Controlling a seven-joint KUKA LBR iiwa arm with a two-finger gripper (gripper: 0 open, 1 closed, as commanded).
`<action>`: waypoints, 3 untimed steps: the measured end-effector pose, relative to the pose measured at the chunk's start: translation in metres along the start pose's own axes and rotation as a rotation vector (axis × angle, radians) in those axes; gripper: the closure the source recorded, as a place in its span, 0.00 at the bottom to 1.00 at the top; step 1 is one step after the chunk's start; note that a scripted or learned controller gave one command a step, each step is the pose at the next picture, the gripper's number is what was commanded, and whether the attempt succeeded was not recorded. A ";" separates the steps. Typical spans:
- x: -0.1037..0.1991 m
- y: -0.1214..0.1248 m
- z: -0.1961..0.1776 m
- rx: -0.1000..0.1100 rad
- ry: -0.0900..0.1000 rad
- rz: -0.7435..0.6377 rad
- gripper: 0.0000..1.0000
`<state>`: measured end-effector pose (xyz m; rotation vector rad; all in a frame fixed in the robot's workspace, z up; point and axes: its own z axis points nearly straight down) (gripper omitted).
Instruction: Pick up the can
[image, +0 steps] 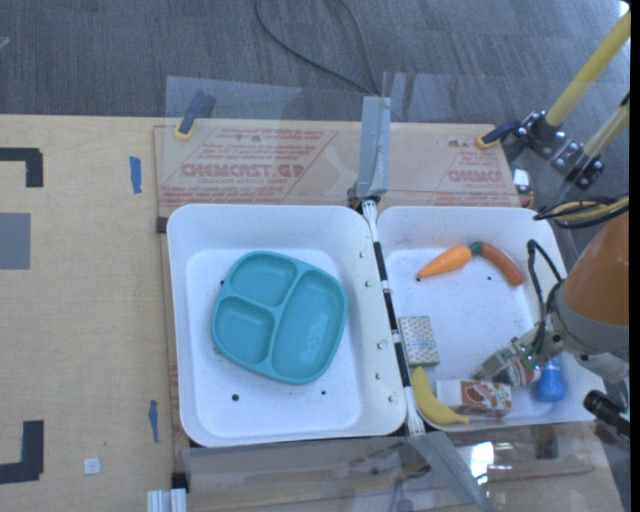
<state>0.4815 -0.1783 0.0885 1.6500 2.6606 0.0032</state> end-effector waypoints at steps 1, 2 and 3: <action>0.000 0.002 -0.011 -0.006 0.000 0.001 1.00; -0.010 -0.005 -0.110 0.006 0.003 0.288 1.00; 0.058 0.030 -0.187 0.008 0.003 0.584 1.00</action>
